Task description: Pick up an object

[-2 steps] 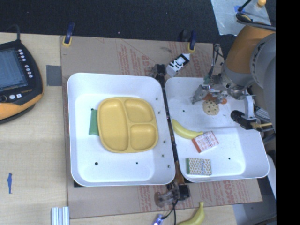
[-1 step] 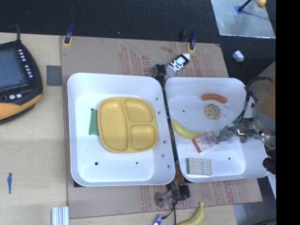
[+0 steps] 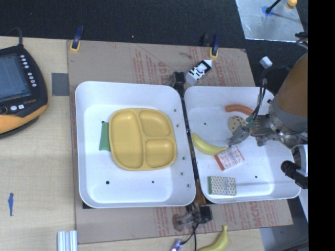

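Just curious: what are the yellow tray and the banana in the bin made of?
The tray looks like moulded plastic: smooth, uniform yellow, soft sheen, three pressed compartments. The banana is evenly coloured and unblemished, so possibly a plastic replica, though it could be real.

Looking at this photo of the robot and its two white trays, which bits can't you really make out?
- Gripper: small and dark in the camera view; open or shut can't be told.
- Green object: mostly hidden under the yellow divided plate.
- Red and white packet: print too small to read.
- Banana outside the bins: cut off by the bottom edge.
- Arm: cut off at the right.
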Tool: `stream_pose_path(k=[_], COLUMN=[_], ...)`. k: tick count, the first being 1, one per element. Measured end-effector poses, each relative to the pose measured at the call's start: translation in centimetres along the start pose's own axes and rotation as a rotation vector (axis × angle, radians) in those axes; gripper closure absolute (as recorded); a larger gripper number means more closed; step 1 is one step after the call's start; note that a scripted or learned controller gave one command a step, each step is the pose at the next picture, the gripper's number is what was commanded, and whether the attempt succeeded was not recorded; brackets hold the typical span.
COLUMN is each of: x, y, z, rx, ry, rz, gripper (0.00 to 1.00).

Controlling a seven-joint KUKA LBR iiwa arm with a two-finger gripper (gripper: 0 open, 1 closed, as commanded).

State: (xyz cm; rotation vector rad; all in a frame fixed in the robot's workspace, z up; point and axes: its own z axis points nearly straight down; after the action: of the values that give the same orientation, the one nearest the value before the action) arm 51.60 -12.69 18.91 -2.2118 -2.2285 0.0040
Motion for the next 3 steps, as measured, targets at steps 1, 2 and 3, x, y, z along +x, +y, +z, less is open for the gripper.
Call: stream_pose_path(k=[1,2,3], x=[1.3,-5.5,-4.2], y=[8.8,14.0,6.8], z=[8.4,4.1,6.7], rx=[0.003,-0.002,0.003], ry=[-0.001,0.0,0.0], rz=[0.001,0.005,0.002], gripper=[0.0,0.0,0.0])
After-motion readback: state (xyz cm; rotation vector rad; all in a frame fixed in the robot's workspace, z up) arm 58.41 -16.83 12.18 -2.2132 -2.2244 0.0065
